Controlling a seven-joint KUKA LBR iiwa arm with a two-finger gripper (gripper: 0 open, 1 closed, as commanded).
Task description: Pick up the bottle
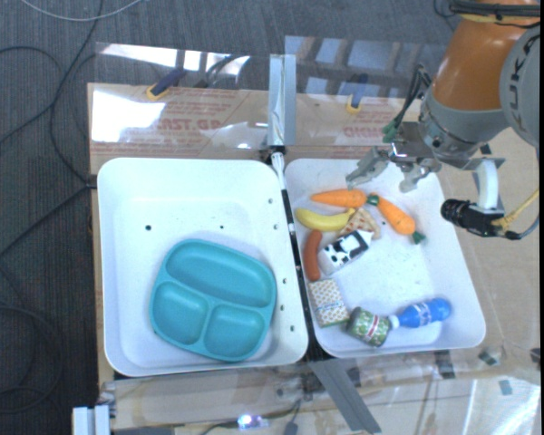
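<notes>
Over right bin [453, 270] — gripper [392, 172] splayed, holding nothing | bottle [422, 314] — blue, rounded, lying flat

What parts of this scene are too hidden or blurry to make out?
- End effector, camera view: the fingers blur together above the right bin, so their spread is unclear.
- Bottle: label text too small to read.
- Black-and-white item: too small to identify.
- Arm: cut off by the top and right edges.

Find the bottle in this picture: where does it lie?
The bottle lies on its side near the front edge of the right bin, just right of a small green can, far from the gripper.
</notes>
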